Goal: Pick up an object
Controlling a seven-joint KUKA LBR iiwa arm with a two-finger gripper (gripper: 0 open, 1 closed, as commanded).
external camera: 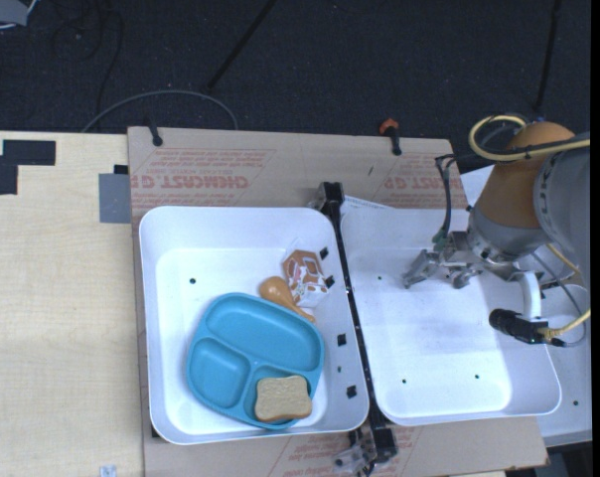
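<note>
In the left bin (pixel 166 266) lies a blue divided plate (pixel 242 351) with a tan slice of bread (pixel 282 398) in its near right compartment. An orange spoon-shaped piece (pixel 278 292) rests at the plate's far edge. Beside it sits a brown and white wrapped item (pixel 305 270). My gripper (pixel 441 274) hangs over the far part of the right bin (pixel 449 386), open, its grey fingers splayed with nothing between them. It is well to the right of all the objects.
A black divider (pixel 348 316) runs between the two bins. The arm's orange band (pixel 524 182) and cables reach over the right bin's right rim. Cardboard lies under both bins, with a light wooden bench surface (pixel 52 316) to the left.
</note>
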